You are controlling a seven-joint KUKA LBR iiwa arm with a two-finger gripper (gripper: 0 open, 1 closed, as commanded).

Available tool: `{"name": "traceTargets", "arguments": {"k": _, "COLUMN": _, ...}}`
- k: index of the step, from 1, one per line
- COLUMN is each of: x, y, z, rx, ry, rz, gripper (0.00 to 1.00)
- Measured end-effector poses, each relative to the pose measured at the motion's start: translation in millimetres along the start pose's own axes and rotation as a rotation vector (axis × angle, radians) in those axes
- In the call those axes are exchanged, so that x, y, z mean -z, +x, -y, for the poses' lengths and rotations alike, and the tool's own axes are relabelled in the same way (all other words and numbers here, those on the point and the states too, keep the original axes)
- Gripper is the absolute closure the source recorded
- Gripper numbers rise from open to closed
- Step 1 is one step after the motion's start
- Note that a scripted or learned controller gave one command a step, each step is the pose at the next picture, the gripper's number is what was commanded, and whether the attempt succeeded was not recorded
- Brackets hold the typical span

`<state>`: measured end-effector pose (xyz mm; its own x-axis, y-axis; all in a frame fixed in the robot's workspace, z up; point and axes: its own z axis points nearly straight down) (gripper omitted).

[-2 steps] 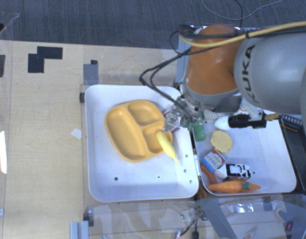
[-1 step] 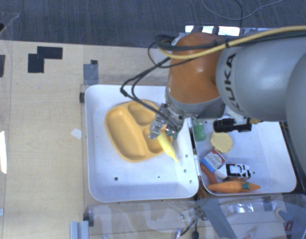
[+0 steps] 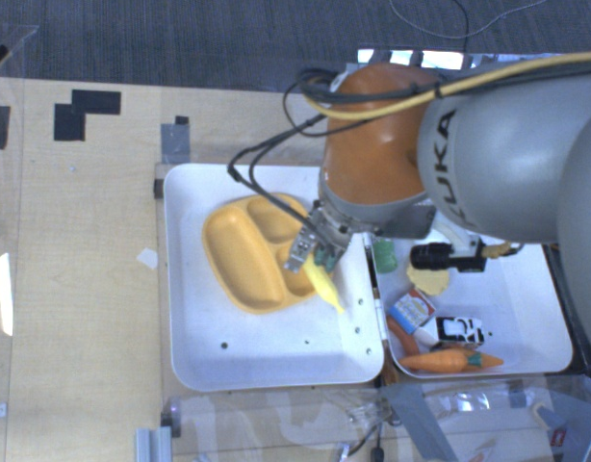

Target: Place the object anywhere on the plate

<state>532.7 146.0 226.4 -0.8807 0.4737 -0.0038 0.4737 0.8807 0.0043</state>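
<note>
An orange-yellow divided plate point(image 3: 245, 253) lies in the left white bin point(image 3: 267, 364). My gripper point(image 3: 312, 256) reaches down at the plate's right rim, below the arm's orange band. A long yellow banana-like object point(image 3: 326, 287) sticks out from between the fingertips, slanting down and to the right. Its upper end is pinched by the fingers and overlaps the plate's right edge. Its lower tip is over the bin floor beside the plate. The gripper is shut on it.
The right bin point(image 3: 555, 354) holds a carrot point(image 3: 449, 361), a small white, blue and red pack point(image 3: 411, 309), a black-and-white item point(image 3: 460, 330), a pale yellow disc point(image 3: 429, 282) and a green piece point(image 3: 382, 254). The arm covers much of that bin.
</note>
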Motion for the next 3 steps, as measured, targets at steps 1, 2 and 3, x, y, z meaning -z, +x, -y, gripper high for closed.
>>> {"name": "traceTargets", "arguments": {"k": 1, "x": 41.3, "y": -35.0, "z": -70.0, "rx": -0.039, "ry": -0.001, "rz": 0.002, "gripper": 1.0}}
{"name": "traceTargets", "arguments": {"k": 2, "x": 64.7, "y": 24.8, "z": -45.0, "rx": -0.135, "ry": 0.0, "rz": 0.0, "gripper": 1.0}}
{"name": "traceTargets", "arguments": {"k": 3, "x": 116.1, "y": 39.1, "z": -39.5, "rx": -0.075, "ry": -0.002, "rz": 0.002, "gripper": 1.0}}
